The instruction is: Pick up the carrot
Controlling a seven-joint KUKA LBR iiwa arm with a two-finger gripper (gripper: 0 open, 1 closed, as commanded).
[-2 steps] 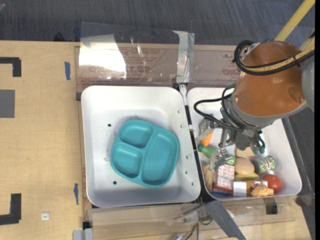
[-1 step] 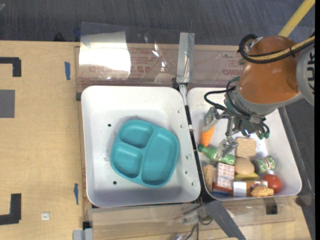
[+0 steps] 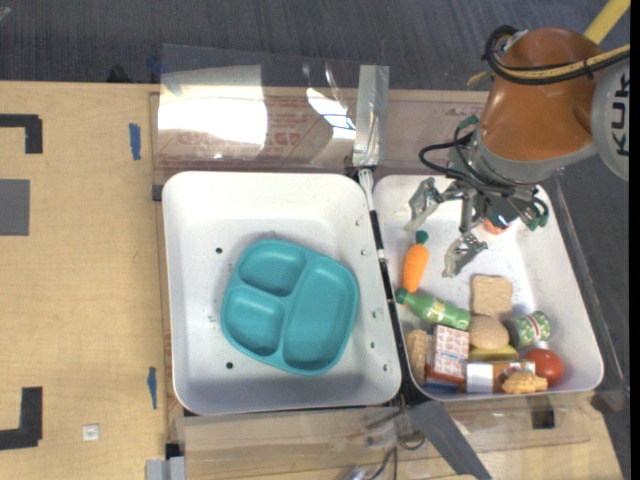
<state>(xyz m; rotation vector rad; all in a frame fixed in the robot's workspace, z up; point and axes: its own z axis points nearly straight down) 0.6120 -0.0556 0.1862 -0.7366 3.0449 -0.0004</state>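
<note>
Carrot [image 3: 415,266] upright, green tip up

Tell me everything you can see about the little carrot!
The carrot is a small toy, bright orange with a green top, smooth like plastic. It lies in the right bin, near that bin's left wall, with its green top pointing toward the back. Its lower end sits close to a green bottle; whether they touch is unclear. The gripper hangs open just to its right, with nothing between its fingers.
</note>
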